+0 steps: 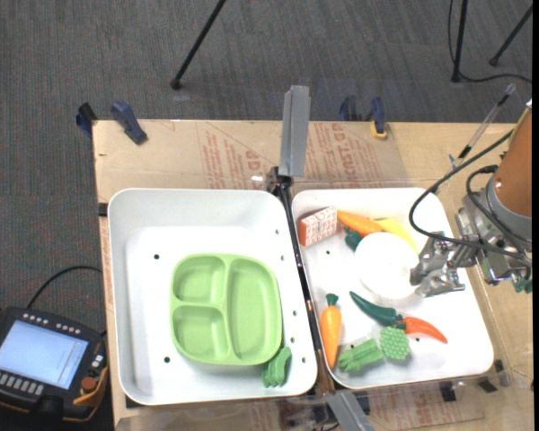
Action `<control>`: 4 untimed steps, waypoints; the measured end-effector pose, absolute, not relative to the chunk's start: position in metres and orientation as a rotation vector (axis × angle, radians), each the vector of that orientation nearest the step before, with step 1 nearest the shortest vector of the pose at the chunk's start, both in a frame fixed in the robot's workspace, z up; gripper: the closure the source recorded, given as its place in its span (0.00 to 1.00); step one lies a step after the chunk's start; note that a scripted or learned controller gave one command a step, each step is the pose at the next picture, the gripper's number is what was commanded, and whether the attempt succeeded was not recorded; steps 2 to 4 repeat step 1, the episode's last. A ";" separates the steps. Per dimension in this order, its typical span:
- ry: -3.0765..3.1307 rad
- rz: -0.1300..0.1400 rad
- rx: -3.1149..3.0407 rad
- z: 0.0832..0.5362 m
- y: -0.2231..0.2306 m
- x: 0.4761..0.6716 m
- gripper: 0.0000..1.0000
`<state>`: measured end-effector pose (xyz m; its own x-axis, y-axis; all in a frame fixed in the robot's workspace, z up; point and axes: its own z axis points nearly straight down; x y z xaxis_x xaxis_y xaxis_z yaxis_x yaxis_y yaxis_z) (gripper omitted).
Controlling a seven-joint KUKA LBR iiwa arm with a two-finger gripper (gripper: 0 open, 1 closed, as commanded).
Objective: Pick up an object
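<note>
The right bin (472,348) holds several toy foods: a red-orange carton (317,226), an orange carrot (359,223), a yellow piece (399,231), a white round plate (384,263), a dark green pepper (374,307), a red chili (425,329), a second carrot (331,324), a round green piece (394,342) and a green bumpy piece (359,356). My gripper (438,277) hangs over the right bin at the plate's right edge. It is open, and I see nothing between its fingers.
The left bin (135,241) holds a light green divided tray (226,308) and a small green toy (277,367) at its front right corner. A grey post (295,137) stands behind the bins' shared wall. Cables (431,196) trail from the arm.
</note>
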<state>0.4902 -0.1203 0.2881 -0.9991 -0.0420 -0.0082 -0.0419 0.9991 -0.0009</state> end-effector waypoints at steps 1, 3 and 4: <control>3.130 0.014 -0.394 0.130 -0.159 0.499 1.00; 3.130 0.014 -0.394 0.130 -0.159 0.499 1.00; 3.130 0.014 -0.394 0.130 -0.159 0.499 1.00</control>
